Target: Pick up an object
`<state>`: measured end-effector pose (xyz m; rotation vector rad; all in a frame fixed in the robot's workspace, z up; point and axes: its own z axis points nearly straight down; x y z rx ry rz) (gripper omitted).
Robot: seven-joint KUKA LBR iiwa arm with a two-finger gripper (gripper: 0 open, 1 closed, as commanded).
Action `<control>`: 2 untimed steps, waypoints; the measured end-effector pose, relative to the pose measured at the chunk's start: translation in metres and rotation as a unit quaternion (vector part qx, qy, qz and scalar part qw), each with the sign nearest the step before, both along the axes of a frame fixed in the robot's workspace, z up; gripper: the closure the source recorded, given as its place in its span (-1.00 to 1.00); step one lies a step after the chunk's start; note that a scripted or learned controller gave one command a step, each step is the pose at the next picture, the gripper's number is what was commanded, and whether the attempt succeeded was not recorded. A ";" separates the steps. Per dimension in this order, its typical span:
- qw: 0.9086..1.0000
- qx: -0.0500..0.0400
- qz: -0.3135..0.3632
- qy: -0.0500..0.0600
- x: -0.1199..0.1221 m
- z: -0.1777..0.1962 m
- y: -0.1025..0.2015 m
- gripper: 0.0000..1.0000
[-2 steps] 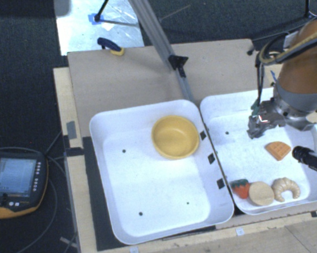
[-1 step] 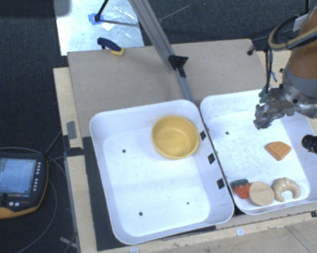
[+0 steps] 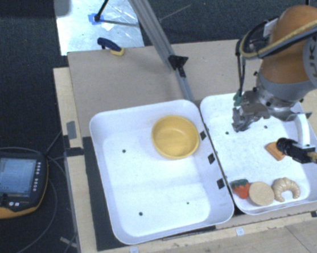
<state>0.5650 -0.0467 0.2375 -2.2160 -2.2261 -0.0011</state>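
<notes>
Entry, camera view. We note two shallow white bins side by side on the tan table (image 3: 135, 77).

Left white bin (image 3: 155, 195): one round yellow plastic bowl (image 3: 174, 136), upright, in the far right part, near the wall shared with the neighbouring bin.

Right white bin (image 3: 232, 153): four small items.
- A pale brown croissant-shaped piece (image 3: 286, 188) lies at the near edge.
- A round beige flat disc (image 3: 261, 193) lies just beside it to the left; we cannot tell whether the two touch.
- A small red and teal item (image 3: 240, 188) sits against the disc's left side, close to the bin's near left corner.
- A small orange wedge-like piece (image 3: 272, 150) lies further back, toward the right wall, partly covered by robot hardware.

The grey arm with the orange section (image 3: 290, 38) enters from the right and bends down into the far half of the right bin. The dark end effector (image 3: 242, 119) is over bare bin floor there, near the far left part, well apart from the three items at the near edge and to the left of the orange wedge. We cannot tell whether it is apart or together, nor whether it touches the floor.

Surroundings: a grey metal pole (image 3: 151, 23) slants over the table's far side. A blue and yellow clamp (image 3: 109, 45) sits at the far edge. A handheld control pendant with a screen (image 3: 13, 182) lies on the dark floor to the left.
</notes>
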 end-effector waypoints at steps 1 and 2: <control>1.000 0.000 0.000 0.000 0.013 -0.006 0.057 1.00; 1.000 0.000 0.000 0.000 0.021 0.002 0.110 1.00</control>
